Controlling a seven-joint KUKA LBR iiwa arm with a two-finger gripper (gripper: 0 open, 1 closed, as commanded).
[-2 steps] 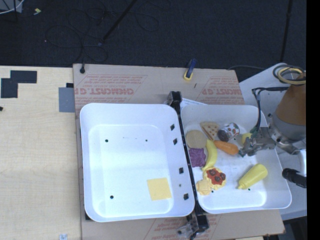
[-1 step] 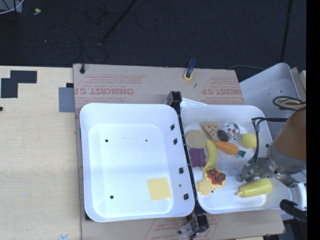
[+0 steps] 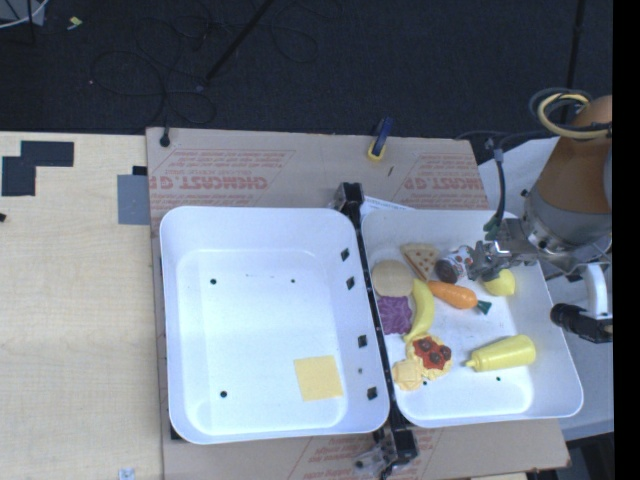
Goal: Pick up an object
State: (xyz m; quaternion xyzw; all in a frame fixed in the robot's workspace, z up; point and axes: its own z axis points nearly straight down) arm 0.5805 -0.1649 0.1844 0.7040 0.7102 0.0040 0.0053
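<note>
Red print on cardboard sheet (image 3: pixel 260 168) under bins, upside down, not legible

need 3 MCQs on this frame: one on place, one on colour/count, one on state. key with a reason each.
1. Where does the yellow square slice lie?
A. left bin
B. right bin
C. on the cardboard

2. What colour is the squeeze bottle?
A. red
B. yellow
C. green

3. How does that bottle rest?
A. upright
B. on its side
C. hanging over the rim

Key:
1 A, it sits on the floor of the left bin, near that bin's lower right corner.
2 B, body and nozzle are both yellow.
3 B, it lies flat in the right bin, nozzle towards the banana.
</note>
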